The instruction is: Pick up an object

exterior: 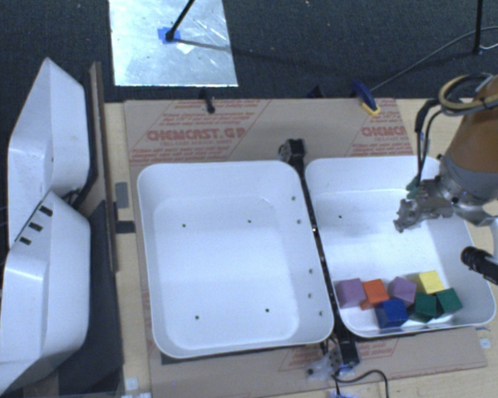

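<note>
Nearest the camera, along the front wall of the right bin (350, 230), sits a tight cluster of small blocks, most touching a neighbour. L to R: purple block (349, 292), orange block (375, 292), a 2nd purple block (402, 290) just behind a blue block (391, 312), then a green block (424, 307), yellow block (431, 281) behind it, and another green block (447, 300) at the R end. All lie on the bin floor, none lifted.

Further back, the gripper (405, 214) hangs over the mid-right part of the same bin, well apart from the blocks (it comes in from the R edge, grey wrist w/ orange band above). The tip is a small dark, blurry shape at this res, so can't tell if the fingers are spread or closed. Nothing visible between them, and no block touching them.

Left bin (223, 187) sits beside the right one, walls nearly touching, w/ a dark strip running between them.

Behind both bins, brown cardboard (228, 124) w/ red print lies under them; beyond that, a shiny metal sheet (172, 40) on dark carpet.
</note>
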Motion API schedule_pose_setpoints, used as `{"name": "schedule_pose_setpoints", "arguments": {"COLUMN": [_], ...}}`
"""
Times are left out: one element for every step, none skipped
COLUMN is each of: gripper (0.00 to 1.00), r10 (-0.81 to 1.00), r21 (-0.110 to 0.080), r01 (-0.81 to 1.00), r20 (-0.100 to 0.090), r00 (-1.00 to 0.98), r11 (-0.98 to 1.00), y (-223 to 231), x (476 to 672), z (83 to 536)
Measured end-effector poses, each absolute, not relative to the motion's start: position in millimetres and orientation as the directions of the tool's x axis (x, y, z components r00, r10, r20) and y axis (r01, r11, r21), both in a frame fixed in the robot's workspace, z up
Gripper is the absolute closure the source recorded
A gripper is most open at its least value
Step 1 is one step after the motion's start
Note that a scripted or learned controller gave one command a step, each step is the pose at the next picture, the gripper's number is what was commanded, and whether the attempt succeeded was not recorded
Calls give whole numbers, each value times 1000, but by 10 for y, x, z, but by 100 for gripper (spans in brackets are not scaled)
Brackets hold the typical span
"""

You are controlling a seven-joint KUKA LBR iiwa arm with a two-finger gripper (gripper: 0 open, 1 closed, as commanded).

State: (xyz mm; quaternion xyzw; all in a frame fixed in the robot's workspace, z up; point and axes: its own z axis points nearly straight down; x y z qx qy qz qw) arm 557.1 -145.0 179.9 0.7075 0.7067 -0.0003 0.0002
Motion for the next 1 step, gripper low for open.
{"name": "schedule_pose_setpoints", "arguments": {"gripper": [100], "r10": [1000], "r21": [2], "r01": [1000], "r20": [-2], "r00": [4], "r11": [-4], "y": [-1994], "x": [5654], "z": [1988]}}
